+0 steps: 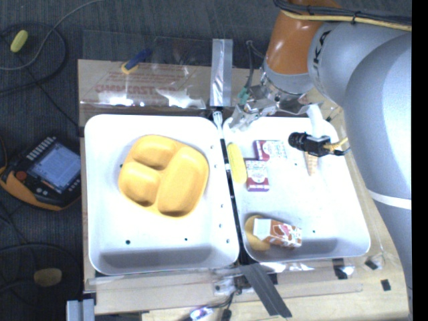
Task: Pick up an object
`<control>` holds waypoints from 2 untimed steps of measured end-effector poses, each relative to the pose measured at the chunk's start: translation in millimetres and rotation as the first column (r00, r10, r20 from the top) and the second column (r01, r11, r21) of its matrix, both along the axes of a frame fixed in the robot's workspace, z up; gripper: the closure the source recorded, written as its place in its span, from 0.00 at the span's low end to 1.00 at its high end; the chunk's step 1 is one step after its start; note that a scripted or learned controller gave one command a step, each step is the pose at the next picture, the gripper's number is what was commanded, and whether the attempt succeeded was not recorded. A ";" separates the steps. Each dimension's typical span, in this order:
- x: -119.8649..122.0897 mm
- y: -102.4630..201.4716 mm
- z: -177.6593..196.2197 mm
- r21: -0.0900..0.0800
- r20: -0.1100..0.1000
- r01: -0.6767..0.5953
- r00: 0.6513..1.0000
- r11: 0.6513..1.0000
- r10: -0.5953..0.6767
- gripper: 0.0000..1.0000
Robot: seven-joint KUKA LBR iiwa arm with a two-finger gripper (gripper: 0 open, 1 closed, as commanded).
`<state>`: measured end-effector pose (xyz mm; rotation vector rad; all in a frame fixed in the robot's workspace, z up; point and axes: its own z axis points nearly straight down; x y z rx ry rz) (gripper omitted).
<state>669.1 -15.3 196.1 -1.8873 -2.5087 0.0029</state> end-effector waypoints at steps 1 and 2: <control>-68.6 -2.9 10.1 -0.002 -0.001 0.026 1.000 1.000 -0.026 1.00; -119.2 17.7 24.6 0.000 -0.003 0.086 0.996 0.996 -0.086 1.00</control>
